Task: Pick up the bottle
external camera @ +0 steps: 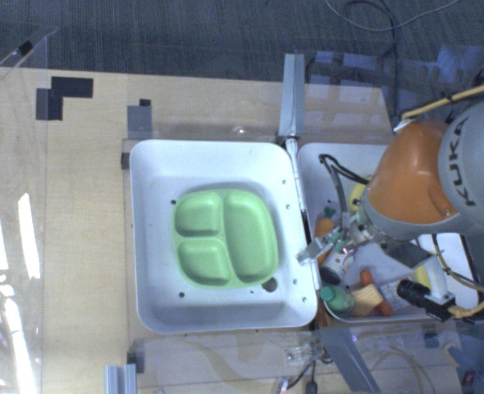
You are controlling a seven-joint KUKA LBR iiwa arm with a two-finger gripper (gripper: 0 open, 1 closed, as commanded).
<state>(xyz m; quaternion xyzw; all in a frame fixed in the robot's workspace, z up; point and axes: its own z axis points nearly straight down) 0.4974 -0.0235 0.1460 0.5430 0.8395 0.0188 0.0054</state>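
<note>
On the bench (pixel 78 220), the left bin (pixel 152 302) holds a green tray (pixel 226 238); the gripper (pixel 334 245) hangs over the cluttered right bin (pixel 340 150), its grip impossible to tell.

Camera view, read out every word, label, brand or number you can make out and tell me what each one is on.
"KU": black letters on the grey shell of the arm, cut off by the picture's edge, so the rest of the name is out of view.
The small things in the right bin carry no print sharp enough to read.
The green tray bears no text.
</note>
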